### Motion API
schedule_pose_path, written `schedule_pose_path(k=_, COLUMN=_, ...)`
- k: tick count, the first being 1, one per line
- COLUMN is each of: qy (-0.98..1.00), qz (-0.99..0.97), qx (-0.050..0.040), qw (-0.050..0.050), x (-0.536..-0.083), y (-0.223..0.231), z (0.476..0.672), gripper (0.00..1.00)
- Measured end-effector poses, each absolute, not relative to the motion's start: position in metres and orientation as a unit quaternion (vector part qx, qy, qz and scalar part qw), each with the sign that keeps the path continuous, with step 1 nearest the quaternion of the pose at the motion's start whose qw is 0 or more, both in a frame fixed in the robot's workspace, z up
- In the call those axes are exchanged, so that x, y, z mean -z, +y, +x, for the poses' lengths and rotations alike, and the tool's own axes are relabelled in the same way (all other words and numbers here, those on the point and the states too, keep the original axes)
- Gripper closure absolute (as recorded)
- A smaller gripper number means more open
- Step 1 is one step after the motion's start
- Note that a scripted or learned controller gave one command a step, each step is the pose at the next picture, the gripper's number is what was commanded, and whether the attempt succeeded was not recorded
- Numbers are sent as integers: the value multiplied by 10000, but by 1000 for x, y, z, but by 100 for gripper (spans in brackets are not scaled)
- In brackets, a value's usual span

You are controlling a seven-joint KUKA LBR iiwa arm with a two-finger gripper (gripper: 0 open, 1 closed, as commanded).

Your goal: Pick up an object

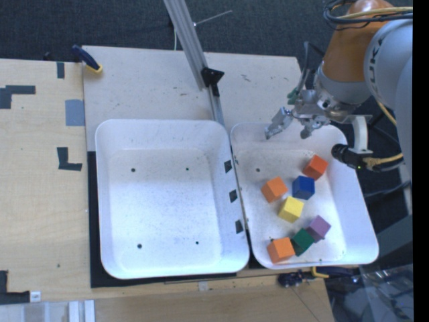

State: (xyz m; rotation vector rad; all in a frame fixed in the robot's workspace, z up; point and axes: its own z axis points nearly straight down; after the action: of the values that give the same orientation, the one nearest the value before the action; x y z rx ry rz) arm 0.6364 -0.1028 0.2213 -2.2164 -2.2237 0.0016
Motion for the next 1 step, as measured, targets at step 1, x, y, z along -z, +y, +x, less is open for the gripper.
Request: schedule_pose_path(k=1, qy=-7083, qz=-7060, qx=-4, qw=10, x=-221, y=-103, z=636, gripper=0)
